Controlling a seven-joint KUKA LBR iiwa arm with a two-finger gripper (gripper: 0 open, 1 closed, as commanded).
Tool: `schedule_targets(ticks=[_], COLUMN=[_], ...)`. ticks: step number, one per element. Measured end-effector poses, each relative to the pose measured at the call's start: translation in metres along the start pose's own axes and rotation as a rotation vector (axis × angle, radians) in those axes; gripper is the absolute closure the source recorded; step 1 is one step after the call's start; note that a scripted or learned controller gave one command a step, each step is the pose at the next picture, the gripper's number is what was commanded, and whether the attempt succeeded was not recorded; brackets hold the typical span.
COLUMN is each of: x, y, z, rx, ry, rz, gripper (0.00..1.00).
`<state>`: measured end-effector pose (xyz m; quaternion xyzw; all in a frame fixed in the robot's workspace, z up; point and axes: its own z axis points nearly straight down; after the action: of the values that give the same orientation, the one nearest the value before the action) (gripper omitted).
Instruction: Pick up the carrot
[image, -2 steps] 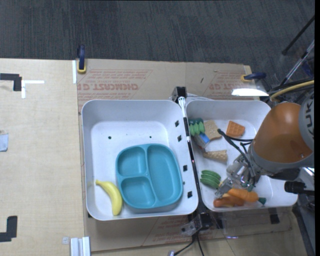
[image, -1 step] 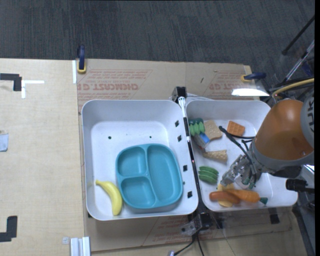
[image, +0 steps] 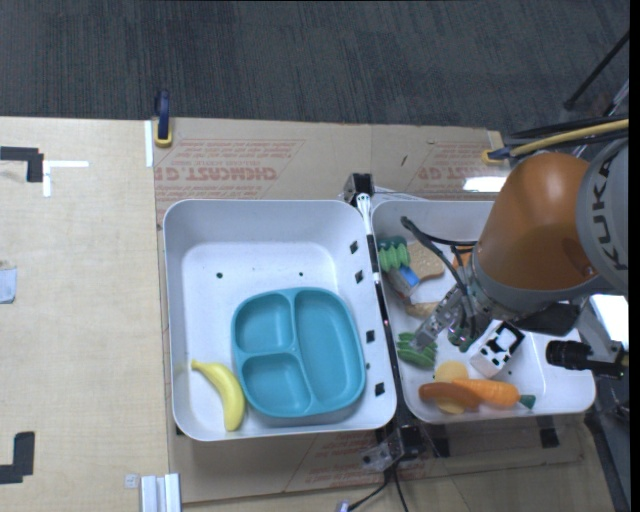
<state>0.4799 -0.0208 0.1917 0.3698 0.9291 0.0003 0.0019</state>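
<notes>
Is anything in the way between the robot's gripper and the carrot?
Nothing visible blocks it. The gripper hovers in the right bin, and the carrot lies just below it in the picture, near the bin's front wall. A yellow piece sits touching the carrot's upper side, close to that path, and green food lies to the left.

"KUKA" on arm (image: 610, 215), cardboard print unreadable

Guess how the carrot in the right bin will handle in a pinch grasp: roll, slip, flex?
The carrot looks like a smooth, tapered toy, so it is probably stiff and light, though it may slip along its taper if pinched near the narrow end. It lies on its side against the right bin front wall, beside other items, so a nudge would likely roll it only slightly.
</notes>
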Motion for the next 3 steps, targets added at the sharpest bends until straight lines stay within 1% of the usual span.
schedule_targets(ticks=[1, 2, 3], x=[0.0, -0.057, -0.011], y=[0.0, 0.029, -0.014], z=[0.0, 0.001, 0.0], rx=[0.0, 0.001, 0.001], ry=[0.0, -0.001, 0.002], rz=[0.0, -0.116, -0.193], gripper=[0.0, 0.0, 0.0])
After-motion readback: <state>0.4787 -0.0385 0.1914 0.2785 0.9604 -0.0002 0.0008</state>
